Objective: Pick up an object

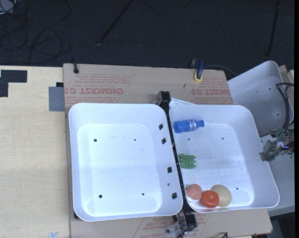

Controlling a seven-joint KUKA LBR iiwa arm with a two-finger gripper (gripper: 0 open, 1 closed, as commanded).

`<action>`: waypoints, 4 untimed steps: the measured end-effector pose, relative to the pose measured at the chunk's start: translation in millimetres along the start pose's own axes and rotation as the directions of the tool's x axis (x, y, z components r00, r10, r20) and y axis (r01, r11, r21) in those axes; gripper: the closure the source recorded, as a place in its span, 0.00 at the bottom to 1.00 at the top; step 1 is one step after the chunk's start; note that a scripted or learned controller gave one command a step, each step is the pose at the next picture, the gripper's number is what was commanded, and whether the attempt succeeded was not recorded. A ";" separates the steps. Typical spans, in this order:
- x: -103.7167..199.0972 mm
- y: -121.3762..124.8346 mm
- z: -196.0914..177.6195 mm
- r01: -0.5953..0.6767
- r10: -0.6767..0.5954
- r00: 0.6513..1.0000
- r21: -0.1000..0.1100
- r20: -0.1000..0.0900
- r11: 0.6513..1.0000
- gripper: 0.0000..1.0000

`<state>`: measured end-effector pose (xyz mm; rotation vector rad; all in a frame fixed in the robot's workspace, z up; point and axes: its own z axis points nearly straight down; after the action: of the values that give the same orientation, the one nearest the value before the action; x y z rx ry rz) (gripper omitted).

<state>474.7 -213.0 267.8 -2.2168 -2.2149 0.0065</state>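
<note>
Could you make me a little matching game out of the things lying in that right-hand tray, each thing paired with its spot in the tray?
Things:
1. blue bottle
2. green item
3. red round item
4. pale yellowish round item

Places in the right bin:
A. at the near rim, between two other round pieces
B. far end, lying on its side beside the divider
C. near end, rightmost of the cluster
D. mid-way along, close to the divider

Pairs: 1-B, 2-D, 3-A, 4-C
</note>
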 end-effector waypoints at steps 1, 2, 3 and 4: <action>-0.8 1.1 -77.6 0.003 -0.002 1.000 -0.014 0.005 1.000 1.00; 0.2 5.1 -57.2 0.001 -0.001 1.000 -0.004 0.002 1.000 1.00; -0.5 7.7 -103.4 0.003 -0.003 1.000 -0.011 0.004 1.000 1.00; 8.1 -0.5 4.1 0.001 -0.001 1.000 0.004 -0.002 1.000 1.00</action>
<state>474.2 -205.0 263.7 -2.2130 -2.2125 0.0081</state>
